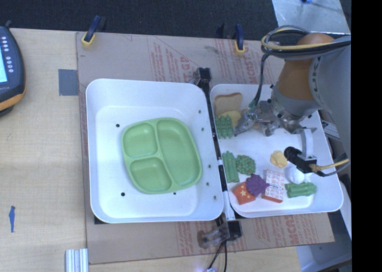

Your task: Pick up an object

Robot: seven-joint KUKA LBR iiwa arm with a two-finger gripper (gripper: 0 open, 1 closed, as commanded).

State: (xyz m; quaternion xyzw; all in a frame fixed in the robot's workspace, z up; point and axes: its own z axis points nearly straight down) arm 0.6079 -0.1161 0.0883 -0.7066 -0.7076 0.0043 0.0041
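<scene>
With the gripper [249, 120] low in the right bin [331, 204] beside the toast [228, 103] and green block [224, 126], I'd centre on one piece before closing (jaws' state I cannot tell).

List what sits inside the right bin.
In the right bin: toast slice, green toys, purple grapes, red piece, yellow piece. The arm covers the bin's upper right part.

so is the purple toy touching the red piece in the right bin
Touching. The camera view shows the purple toy overlapping the upper right edge of the red piece, with no white bin floor between them.
</scene>
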